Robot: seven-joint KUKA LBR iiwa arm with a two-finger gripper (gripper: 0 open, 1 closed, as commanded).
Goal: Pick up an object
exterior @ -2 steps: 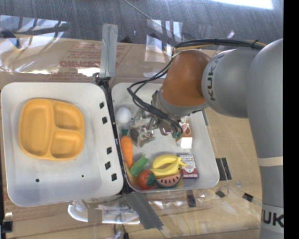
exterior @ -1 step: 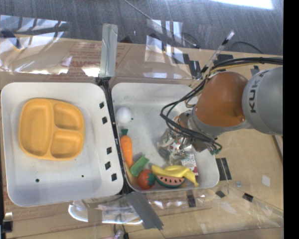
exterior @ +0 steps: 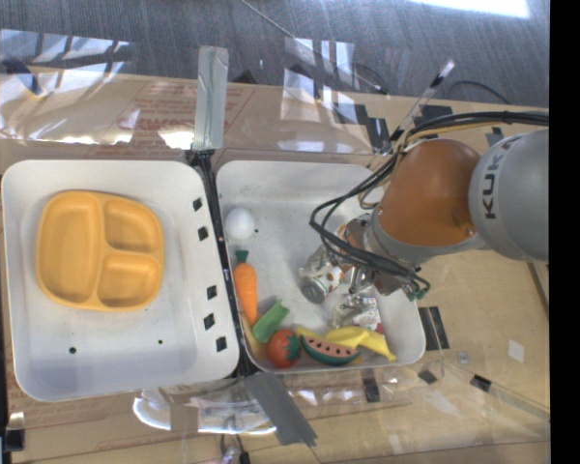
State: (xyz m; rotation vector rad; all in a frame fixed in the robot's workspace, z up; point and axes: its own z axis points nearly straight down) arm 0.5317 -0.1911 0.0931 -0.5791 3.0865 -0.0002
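Bins (exterior: 39, 356) — two; carrot (exterior: 246, 290) — one

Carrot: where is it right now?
In the camera view, the carrot lies in the right bin, along its left wall, below the white ball and just above the green piece and tomato.

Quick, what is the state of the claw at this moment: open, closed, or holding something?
Claw: cannot be told; it is low in the right bin, over the toys, under the orange band.
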